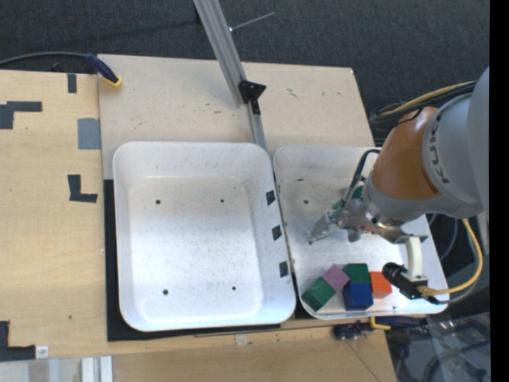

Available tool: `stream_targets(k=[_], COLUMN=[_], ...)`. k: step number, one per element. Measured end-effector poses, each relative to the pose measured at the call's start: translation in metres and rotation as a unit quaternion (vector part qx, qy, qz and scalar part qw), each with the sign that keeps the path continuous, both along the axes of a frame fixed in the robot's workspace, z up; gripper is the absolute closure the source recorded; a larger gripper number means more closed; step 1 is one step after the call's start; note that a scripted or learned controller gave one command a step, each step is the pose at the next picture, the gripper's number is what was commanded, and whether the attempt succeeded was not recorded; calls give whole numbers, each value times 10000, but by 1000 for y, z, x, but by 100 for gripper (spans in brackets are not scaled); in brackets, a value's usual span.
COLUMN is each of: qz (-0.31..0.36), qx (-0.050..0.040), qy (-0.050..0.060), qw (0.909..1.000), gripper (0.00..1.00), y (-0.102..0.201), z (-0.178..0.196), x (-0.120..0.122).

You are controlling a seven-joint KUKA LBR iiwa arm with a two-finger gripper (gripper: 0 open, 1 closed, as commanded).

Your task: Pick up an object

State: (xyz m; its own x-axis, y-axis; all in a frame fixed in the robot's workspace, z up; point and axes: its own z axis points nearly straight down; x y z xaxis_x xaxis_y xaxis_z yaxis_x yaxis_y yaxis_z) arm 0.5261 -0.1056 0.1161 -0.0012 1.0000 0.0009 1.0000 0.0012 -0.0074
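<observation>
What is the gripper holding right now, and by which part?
Nothing, as far as the view shows. The gripper hangs over bare floor in the right bin, and the blocks lie apart from it, clustered at the bin's near edge.

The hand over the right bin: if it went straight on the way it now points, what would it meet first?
The hand points down and left, so it would likely meet the speckled floor of the right bin first. The blocks lie off that line, nearer the camera. Depth is unclear from this view.
</observation>
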Motion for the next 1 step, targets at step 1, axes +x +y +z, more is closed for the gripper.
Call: stream_targets(k=[1], qz=[2], qx=[2], qy=[-17], qw=[10000], gripper=[100], y=[0], z=[12], x=[1])
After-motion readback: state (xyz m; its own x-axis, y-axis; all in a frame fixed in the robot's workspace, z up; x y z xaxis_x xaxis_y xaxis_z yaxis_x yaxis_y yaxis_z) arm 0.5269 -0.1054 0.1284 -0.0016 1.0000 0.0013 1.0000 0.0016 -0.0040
